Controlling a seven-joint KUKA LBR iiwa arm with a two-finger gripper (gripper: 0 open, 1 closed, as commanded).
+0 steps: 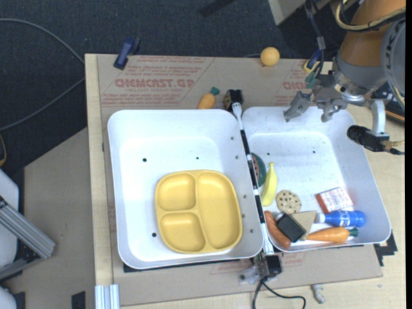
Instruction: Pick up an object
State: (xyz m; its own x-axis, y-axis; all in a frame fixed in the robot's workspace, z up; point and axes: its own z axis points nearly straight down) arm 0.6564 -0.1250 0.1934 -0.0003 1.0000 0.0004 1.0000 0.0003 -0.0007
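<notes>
My gripper (313,107) hangs over the far rim of the right bin (360,159), open, its two grey fingers (293,111) spread with nothing between them. The objects lie well nearer, in that bin's front part. A yellow banana (269,184) rests against the left wall. A speckled cookie (289,201) sits beside it. Farther right are a red box (335,199), a blue bottle (345,219) and a carrot (328,235). A black block (291,227) lies on an orange-red piece (275,230).
The left bin (129,147) holds a yellow divided plate (198,210). On the board behind the bins lie an orange ball (270,56), a blue clip (125,52) and a small orange toy (207,100). A dark round piece (257,168) sits at the divider.
</notes>
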